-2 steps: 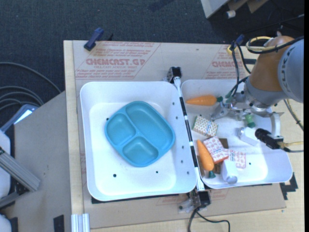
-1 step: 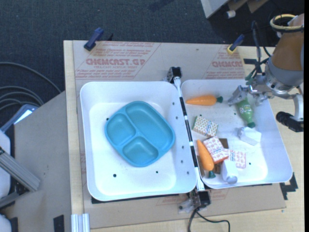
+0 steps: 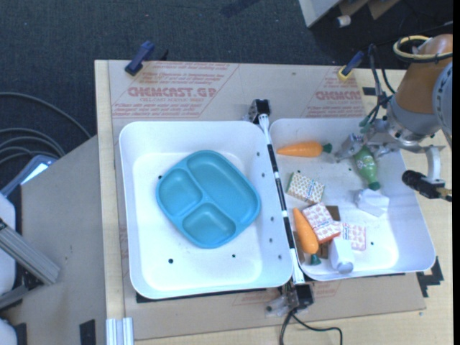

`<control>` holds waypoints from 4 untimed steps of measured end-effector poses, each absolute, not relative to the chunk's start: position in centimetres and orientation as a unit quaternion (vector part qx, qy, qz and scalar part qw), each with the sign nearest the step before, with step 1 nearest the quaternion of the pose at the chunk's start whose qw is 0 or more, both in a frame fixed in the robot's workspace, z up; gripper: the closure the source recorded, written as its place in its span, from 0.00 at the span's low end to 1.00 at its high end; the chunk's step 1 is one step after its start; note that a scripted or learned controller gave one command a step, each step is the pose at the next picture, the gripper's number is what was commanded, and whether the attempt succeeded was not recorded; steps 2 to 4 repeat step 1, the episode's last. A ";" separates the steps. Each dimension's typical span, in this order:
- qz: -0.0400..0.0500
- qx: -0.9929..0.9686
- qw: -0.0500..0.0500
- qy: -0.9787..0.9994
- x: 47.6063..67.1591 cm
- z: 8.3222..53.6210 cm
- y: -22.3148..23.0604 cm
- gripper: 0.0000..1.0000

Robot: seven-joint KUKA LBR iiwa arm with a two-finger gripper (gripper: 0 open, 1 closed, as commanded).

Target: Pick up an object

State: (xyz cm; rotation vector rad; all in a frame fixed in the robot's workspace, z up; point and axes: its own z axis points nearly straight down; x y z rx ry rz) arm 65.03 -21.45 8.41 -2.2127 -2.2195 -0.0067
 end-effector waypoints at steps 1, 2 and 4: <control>-0.001 -0.706 0.000 -0.708 65.1 9.5 -21.7 1.00; -0.001 -0.706 0.000 -0.708 65.1 9.5 -21.7 1.00; -0.001 -0.706 0.000 -0.708 65.1 9.5 -21.7 1.00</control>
